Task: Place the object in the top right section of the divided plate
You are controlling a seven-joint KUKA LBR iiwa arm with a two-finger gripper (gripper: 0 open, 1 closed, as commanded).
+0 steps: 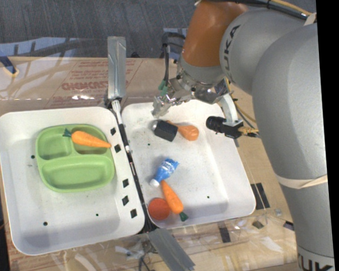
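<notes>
**Carrot's on the plate, arm's over the other bin**

Jaws first: honestly can't tell how they stand, the gripper (162,101) is a small dark tangle at the far edge of the right bin (233,179) and nothing shows between its tips.

The carrot (89,139) lies in the top right section of the green divided plate (74,173), with its tip poking over the rim toward the right. That plate sits in the left bin (25,217).

Right bin's got more going on: a black block (164,130) touching an orange drumstick-looking thing (188,131) just near the gripper, a blue and white bottle (164,172) mid-bin, then a second carrot (173,200) leaning on a red ball (158,208) at the near edge.
</notes>
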